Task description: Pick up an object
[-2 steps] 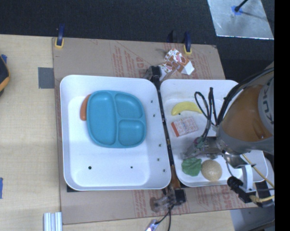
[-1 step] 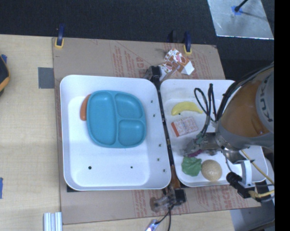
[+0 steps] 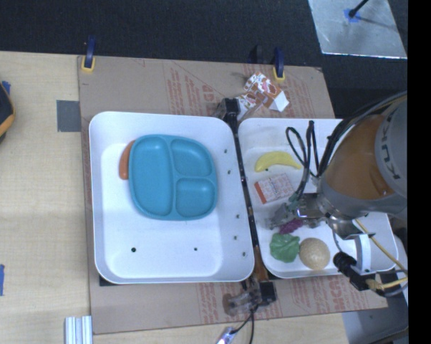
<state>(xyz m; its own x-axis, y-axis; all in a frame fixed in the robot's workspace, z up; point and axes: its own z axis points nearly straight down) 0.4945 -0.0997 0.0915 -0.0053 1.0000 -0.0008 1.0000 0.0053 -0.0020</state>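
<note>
In the right bin point(image 3: 251, 143) lie a yellow banana point(image 3: 276, 161), a red-and-white packet point(image 3: 273, 188), a purple item point(image 3: 291, 226), a green leafy toy point(image 3: 284, 248) and a tan round ball point(image 3: 314, 253). My gripper point(image 3: 293, 213) reaches in from the right, low over the bin's middle, just above the purple item and below the packet. The arm's grey body with its orange band point(image 3: 359, 167) covers the bin's right side. I cannot make out how the gripper stands.
The left bin point(image 3: 165, 260) holds a blue divided plate point(image 3: 174, 176) with an orange item point(image 3: 123, 162) sticking out at its left edge. A crumpled wrapper point(image 3: 262, 92) lies on the cardboard behind the bins. Black cables point(image 3: 301, 149) loop over the right bin.
</note>
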